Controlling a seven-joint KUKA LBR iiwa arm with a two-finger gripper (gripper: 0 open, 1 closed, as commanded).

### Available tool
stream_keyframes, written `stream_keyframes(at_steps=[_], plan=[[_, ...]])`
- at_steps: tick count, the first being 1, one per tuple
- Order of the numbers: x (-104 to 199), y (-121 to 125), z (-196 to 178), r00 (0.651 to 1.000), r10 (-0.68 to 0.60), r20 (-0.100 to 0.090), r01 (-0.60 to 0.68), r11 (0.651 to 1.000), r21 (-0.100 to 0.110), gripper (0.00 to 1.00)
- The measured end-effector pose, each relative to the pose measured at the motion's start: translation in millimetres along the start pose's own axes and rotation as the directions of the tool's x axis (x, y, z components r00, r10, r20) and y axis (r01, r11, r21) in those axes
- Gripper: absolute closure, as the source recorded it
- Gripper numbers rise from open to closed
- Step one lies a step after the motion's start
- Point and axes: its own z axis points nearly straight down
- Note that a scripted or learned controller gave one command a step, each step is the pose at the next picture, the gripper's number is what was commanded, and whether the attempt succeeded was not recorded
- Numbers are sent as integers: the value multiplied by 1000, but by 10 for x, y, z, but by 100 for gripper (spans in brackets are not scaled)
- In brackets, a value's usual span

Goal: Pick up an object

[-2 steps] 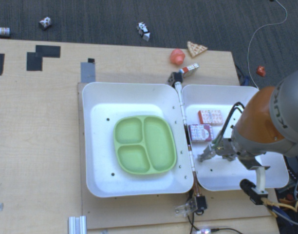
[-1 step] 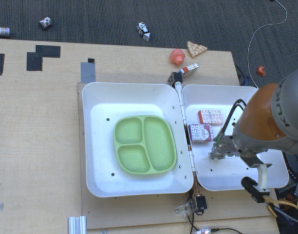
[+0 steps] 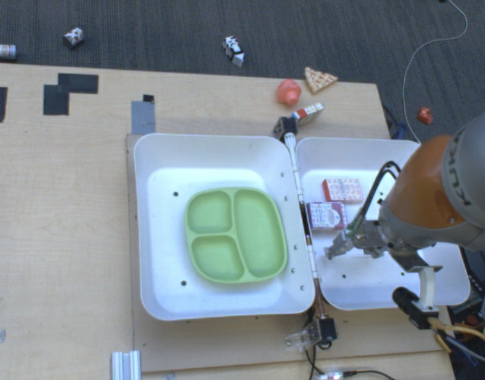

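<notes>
Hanging over the right bin (image 3: 433, 287), the arm (image 3: 433, 192) covers much of that bin's middle, and its gripper (image 3: 343, 246) sits low near the left wall, close to the divider between the two bins. Whether the hand is released or clenched cannot be told from this angle, since the wrist and its cabling mask the working end, and nothing can be seen held in it. The likely targets are two small printed boxes: a red-and-white box (image 3: 342, 189) lying flat toward the bin's far side, and a pink-and-white box (image 3: 326, 215) just beside it, nearer the gripper and pressed close to the left wall. The main risk, as I judge it, is crowding. The two boxes lie nearly touching, so a descent aimed at one may land on the seam between them and push both aside instead of gripping either. The pink-and-white box also hugs the wall (there looks to be little room on that side), so contact with the rim could tip the box or skid it along the floor. Both boxes lie flat and low, which may let a closing grip slide over the top. The green divided plate (image 3: 235, 235) in the left bin (image 3: 159, 236) lies well apart and seems safe.
</notes>
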Motion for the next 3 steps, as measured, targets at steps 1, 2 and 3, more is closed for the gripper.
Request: stream_keyframes(at_steps=[1, 2, 3], plan=[[0, -24, 112, 1000, 2, 0, -2, 1000, 7, 0], [4, 0, -2, 1000, -2, 0, 2, 1000, 1, 100], [4, -1, -1, 1000, -1, 0, 1, 1000, 1, 0]])
